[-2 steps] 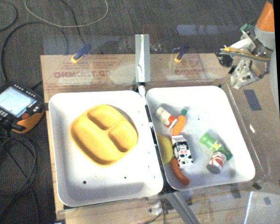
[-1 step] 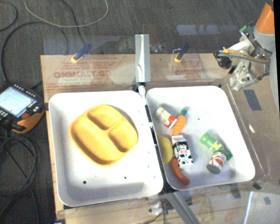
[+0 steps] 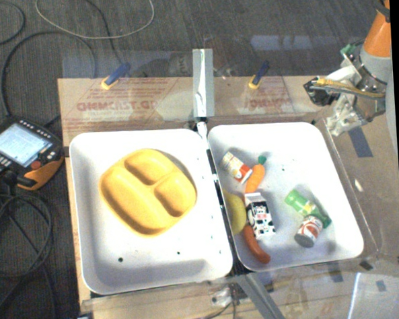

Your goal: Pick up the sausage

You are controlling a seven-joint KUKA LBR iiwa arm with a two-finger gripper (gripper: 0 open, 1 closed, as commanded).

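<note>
The sausage (image 3: pixel 255 245) is lying at the near edge of the right bin (image 3: pixel 334 155), a reddish-brown link slanting toward the bin's front-left corner, and that placement is creating most of the risk: the bin wall is sitting just beside its lower end, so a finger coming down there is likely to be striking the rim rather than closing around the link. A black-and-white milk carton (image 3: pixel 259 216) is touching or nearly touching its upper end, and a banana (image 3: pixel 235 211) is lying just beside it along the divider, so a slightly offset grasp is liable to be catching one of those instead. Further in, a can (image 3: pixel 308 231), a green bottle (image 3: pixel 306 206) and a carrot (image 3: pixel 254 178) are lying well apart from it. Farthest back, the gripper (image 3: pixel 345 116) is hovering outside the bin's far right corner, holding nothing; whether it is open I cannot tell.
</note>
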